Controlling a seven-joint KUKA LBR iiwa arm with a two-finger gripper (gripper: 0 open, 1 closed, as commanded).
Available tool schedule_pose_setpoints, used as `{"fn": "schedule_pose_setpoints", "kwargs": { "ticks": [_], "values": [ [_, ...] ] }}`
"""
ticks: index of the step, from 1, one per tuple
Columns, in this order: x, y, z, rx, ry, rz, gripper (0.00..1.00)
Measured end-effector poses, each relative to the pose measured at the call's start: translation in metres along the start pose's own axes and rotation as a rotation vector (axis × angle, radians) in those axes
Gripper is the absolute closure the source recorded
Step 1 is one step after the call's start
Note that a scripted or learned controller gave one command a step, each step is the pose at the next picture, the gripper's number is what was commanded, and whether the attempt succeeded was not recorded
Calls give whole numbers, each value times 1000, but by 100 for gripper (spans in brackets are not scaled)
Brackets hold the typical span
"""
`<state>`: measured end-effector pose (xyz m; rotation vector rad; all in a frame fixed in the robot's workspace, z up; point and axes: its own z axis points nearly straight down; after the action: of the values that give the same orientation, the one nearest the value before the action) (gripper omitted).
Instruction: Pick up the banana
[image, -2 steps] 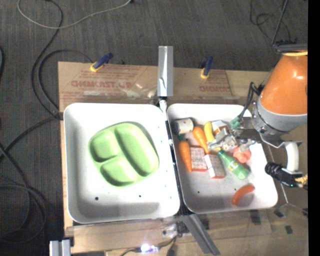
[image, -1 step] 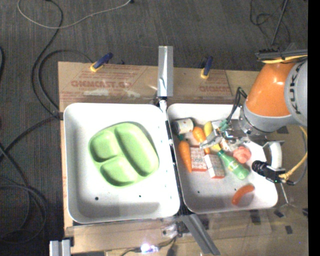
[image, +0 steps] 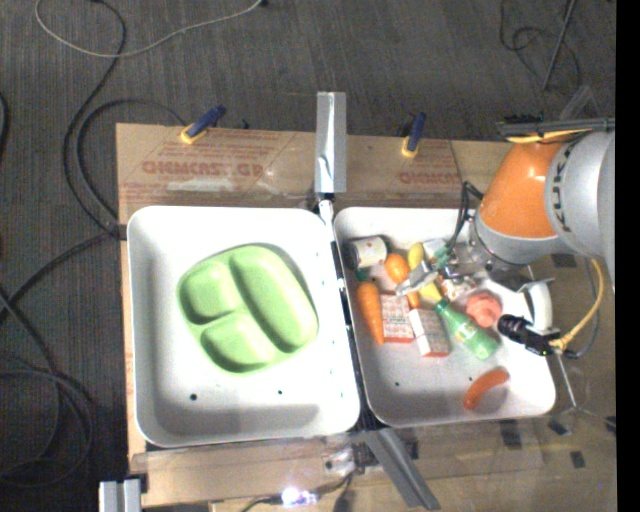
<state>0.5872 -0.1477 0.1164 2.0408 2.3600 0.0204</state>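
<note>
While I watch from above, the end effector (image: 432, 272) sits low among the clutter in the right bin (image: 400, 400); I cannot tell its grip state. Yellow banana (image: 431, 292) lies just beneath it, green bottle (image: 467, 330) below-right.

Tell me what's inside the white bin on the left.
The left bin holds one thing: a green divided plate with three compartments, lying near its middle. Whatever might lie under the plate is covered, so that part cannot be seen.
</note>
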Motion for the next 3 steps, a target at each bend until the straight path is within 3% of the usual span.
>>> {"fn": "schedule_pose_setpoints", "kwargs": {
  "ticks": [1, 2, 3],
  "values": [
    [26, 32, 28, 14, 1, -29, 0],
    [26, 32, 18, 13, 2, -28, 100],
    [-23, 54, -144, 24, 6, -112, 100]
  ]
}}
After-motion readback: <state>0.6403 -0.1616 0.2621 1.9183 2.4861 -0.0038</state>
